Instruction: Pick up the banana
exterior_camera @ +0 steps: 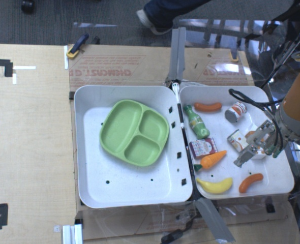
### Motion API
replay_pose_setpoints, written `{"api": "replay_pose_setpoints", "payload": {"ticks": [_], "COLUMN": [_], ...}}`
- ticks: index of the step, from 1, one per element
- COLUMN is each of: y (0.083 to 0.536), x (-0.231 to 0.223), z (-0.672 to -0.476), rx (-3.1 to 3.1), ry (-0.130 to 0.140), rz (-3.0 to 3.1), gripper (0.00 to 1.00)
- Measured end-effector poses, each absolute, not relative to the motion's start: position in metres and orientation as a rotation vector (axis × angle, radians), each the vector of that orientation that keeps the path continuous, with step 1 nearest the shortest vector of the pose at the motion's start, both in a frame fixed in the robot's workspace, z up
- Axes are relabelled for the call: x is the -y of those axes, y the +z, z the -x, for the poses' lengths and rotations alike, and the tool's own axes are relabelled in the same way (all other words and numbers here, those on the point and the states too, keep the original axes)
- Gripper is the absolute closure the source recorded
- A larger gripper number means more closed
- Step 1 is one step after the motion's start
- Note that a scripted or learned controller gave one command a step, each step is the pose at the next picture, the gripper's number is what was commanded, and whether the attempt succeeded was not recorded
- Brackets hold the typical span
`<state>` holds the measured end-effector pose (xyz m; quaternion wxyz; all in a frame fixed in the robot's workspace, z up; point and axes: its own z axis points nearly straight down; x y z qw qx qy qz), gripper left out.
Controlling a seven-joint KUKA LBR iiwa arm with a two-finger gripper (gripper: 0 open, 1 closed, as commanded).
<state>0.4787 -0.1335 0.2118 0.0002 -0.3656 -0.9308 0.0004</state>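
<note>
My gripper (249,154) is hovering over the right bin's (287,187) right side — can't tell its state — banana (214,185) is lying near the front edge.

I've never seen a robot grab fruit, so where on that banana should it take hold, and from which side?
Probably across the middle of the banana, coming straight down. It lies flat in the right bin, curved, widest mid-body. The carrot sits close above it, the bin's near wall just below, so fingers fit best closing across its width.
</note>
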Motion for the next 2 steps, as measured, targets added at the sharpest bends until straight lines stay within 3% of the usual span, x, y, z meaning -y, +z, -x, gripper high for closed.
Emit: {"api": "replay_pose_setpoints", "payload": {"ticks": [1, 2], "y": [0.215, 0.19], "x": [0.061, -0.019], "z": [-0.479, -0.478], "rx": [3.006, 3.035], "ry": [0.001, 0.002], "rz": [0.905, 0.797], "gripper": [0.0, 0.0]}}
